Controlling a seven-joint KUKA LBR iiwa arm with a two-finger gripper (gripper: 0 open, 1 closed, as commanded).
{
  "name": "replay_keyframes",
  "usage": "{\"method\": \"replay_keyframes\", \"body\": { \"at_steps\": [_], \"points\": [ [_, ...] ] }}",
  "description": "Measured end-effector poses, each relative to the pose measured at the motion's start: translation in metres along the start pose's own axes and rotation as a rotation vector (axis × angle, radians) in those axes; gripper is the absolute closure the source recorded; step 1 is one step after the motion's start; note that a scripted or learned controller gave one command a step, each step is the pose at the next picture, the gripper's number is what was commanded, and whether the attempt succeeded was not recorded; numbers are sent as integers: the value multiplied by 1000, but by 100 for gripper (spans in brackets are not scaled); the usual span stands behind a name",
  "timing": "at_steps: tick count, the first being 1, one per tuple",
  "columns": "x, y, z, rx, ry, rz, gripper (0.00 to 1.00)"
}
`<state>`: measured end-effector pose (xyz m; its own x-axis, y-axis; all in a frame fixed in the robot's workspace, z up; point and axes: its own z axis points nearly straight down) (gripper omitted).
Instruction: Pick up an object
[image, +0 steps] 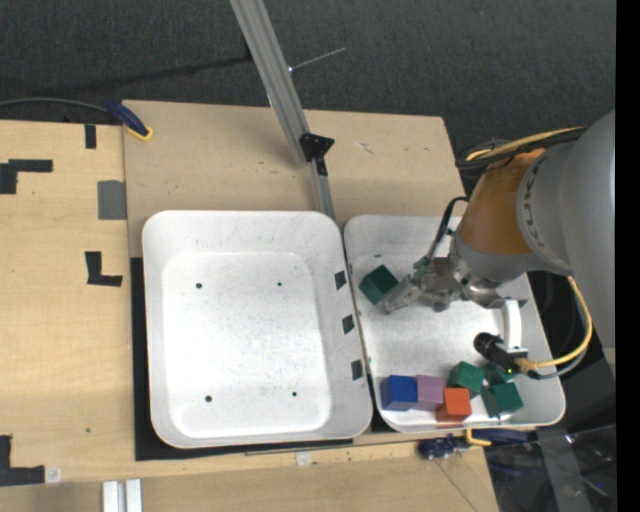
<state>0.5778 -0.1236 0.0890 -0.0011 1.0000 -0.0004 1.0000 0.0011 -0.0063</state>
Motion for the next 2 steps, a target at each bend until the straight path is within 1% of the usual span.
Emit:
{"method": "replay_keyframes", "body": {
  "at_steps": [1, 2],
  "points": [
    [1, 1, -13, -3, 2, -2, 100],
    [-3, -1, -57, -9, 0, 1, 100]
  ]
}}
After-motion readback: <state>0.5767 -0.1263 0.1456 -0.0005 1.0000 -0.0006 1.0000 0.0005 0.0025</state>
